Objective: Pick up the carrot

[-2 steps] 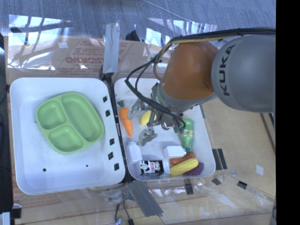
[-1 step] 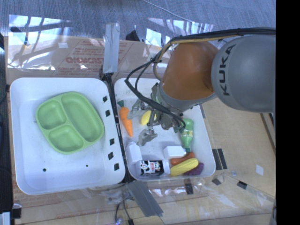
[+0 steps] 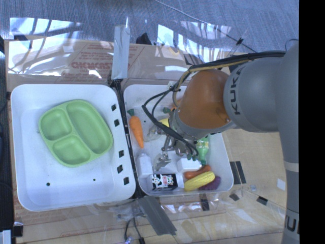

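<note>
gripper (image 3: 163,159) low in the right bin (image 3: 226,159), beside the carrot (image 3: 136,131) rather than over it

carrot lies against the bin's left wall, near the divider, apart from the fingers; whether the pincer is open or closed i cannot tell; risk: closing here would likely catch the white bottle (image 3: 145,164) or clutter instead, or the wall could block one finger

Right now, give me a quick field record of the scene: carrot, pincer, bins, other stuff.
carrot: in right bin, near its left wall, lying free, nothing touching it
pincer: over middle of right bin, right of the carrot, apart from it; nothing seen between its fingers
arm: reaches in from the right, orange band above the wrist
left bin: holds a green plate with three compartments
right bin: holds the carrot, a small carton, a banana, other toy items
task state: carrot not yet picked up
</note>
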{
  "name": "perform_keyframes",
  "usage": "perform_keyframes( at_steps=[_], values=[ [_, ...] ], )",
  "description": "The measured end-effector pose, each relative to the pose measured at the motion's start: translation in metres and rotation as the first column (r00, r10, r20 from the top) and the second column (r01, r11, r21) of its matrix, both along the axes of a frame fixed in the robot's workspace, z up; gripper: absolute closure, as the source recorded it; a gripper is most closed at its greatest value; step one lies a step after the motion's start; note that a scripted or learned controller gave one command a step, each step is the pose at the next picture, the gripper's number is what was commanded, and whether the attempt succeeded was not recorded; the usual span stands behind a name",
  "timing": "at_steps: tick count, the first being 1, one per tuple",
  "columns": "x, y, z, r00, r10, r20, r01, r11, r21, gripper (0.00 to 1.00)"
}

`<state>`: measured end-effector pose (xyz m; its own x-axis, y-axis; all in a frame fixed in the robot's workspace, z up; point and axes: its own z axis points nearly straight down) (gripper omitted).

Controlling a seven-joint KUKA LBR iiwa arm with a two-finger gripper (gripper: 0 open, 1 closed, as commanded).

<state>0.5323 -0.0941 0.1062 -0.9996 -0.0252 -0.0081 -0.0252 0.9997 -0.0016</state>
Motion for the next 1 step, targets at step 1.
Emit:
perform_keyframes(
  at_steps=[1],
  values=[
    [0.0617,-0.0131,-0.0139,1.0,0.009,-0.006,-0.009,1.0,0.001,0.0]
  ],
)
